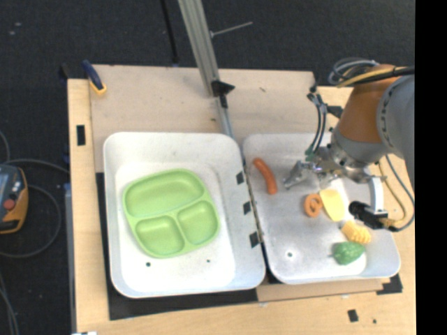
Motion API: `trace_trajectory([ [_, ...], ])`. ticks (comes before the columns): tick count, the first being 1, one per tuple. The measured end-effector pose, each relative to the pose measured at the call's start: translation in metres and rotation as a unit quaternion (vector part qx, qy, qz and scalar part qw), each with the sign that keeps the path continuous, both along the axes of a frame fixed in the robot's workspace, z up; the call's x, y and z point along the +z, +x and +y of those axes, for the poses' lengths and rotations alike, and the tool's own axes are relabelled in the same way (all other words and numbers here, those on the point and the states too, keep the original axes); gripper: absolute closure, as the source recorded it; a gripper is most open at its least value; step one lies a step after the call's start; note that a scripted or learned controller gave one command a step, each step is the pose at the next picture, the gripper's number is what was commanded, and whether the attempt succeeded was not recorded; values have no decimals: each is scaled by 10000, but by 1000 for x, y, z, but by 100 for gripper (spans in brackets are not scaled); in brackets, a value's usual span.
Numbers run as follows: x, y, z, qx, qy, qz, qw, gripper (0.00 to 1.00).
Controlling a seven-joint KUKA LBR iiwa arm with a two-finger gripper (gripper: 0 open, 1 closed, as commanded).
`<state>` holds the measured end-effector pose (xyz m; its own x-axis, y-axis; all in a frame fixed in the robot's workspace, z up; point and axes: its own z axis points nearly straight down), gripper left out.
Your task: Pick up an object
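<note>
A: In the right bin (293, 264), what is logged?

B: Item one, an orange-red sausage (265, 176), lying near the bin's left wall. Item two, a small orange ring-shaped piece (312, 205), touching item three, a pale yellow block (333, 204). Item four, a yellow corn cob (356, 233), just above item five, a green leafy piece (347, 252), at the lower right corner.

A: And the left bin (140, 145)?

B: One green divided tray (171, 212), three compartments, nothing in them.

A: End effector?

B: The end effector (293, 176) sits low over the right bin, between the sausage and the yellow block. Nothing shows between its fingers; how far apart they stand, I cannot tell.

A: Surface and room?

B: A tan wooden surface (154, 96) carries both bins. A metal post (199, 37) rises from its back edge, a blue-and-yellow clamp (93, 77) sits at its far left corner. Dark floor (42, 19) around, with cables, and an orange-and-black device (12, 199) at the left.
</note>
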<state>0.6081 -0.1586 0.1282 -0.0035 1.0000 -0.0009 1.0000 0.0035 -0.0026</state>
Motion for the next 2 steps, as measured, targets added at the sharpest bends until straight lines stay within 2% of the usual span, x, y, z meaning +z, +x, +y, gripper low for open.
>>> trace_trajectory([
  [1, -29, 0, -1, -14, -4, -6, 10000, 0],
  [2, -15, 1, -2, -15, -8, -34, 10000, 100],
])
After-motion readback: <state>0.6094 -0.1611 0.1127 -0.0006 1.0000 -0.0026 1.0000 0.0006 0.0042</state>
